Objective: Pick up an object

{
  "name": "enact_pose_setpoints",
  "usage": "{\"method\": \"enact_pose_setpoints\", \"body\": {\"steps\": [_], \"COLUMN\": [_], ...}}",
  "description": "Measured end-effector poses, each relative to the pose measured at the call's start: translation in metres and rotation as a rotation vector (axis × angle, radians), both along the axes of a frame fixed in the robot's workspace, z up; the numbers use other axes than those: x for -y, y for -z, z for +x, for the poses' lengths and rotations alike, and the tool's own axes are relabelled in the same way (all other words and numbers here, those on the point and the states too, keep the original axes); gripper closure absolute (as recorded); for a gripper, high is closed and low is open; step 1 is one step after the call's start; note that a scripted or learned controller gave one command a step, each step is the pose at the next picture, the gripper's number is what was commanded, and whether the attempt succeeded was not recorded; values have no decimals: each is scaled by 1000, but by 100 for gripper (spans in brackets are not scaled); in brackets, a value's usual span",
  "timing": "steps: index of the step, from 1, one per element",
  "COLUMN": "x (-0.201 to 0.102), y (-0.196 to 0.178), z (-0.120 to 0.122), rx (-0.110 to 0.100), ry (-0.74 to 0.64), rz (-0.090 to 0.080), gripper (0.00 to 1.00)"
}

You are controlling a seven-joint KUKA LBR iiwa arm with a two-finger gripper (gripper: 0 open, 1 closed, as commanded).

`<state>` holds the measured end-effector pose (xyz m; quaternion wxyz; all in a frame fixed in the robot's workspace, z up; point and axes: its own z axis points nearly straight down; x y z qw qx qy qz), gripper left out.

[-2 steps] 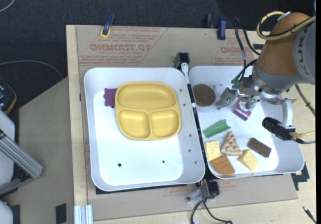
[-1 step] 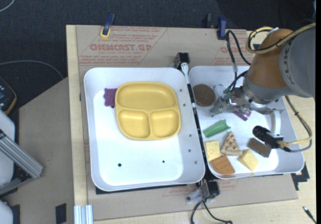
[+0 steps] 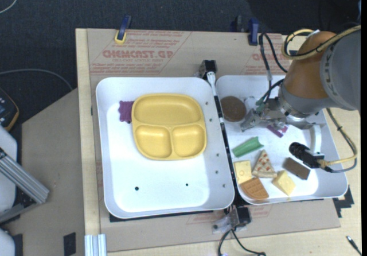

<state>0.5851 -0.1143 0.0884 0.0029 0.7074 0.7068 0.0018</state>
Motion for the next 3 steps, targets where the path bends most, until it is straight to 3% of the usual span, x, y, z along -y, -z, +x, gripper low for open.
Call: {"method": "enact_pose_setpoints", "body": {"steps": [1, 3], "x": [2, -3], "y": [-12, -120], "z": [1, 3], "rx": [5, 2], "ry": [1, -2], "rz": [-4, -1], "gripper": [100, 100]}}
